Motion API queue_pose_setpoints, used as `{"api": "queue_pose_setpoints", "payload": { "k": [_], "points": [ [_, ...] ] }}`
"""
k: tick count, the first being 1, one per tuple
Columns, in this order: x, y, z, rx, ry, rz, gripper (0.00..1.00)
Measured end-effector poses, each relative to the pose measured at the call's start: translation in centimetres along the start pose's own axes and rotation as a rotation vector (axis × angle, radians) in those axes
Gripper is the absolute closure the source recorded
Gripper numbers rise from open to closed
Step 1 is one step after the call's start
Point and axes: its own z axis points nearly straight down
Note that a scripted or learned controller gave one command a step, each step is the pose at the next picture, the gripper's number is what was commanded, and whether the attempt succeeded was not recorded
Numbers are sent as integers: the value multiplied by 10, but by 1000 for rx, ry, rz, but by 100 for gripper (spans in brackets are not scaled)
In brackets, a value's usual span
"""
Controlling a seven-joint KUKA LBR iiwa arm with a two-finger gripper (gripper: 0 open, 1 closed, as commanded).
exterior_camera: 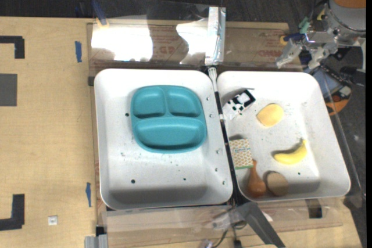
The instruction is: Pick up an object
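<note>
My gripper (300,60) hangs above the bench just beyond the far edge of the right bin (325,125), near its far right corner. Its fingers stand apart with nothing between them. In the right bin lie a yellow banana (290,154), a pale yellow rounded piece (270,114), a brown pear-shaped object (254,180), a brown round lump (278,183), a patterned packet (241,153) and a black-and-white checkered item (239,100). All of these are nearer to the camera than the gripper, and it touches none of them.
The left bin (110,142) holds a teal divided plate (168,119). A clear plastic sheet with a shiny strip (215,35) stands behind the bins. Cables and a blue-tipped fitting (303,26) sit close to the wrist at the right.
</note>
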Motion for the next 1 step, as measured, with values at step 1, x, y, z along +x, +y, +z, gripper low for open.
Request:
{"api": "queue_pose_setpoints", "payload": {
  "k": [1],
  "points": [
    [7, -78, 107, 10, 1, 13, 0]
  ]
}}
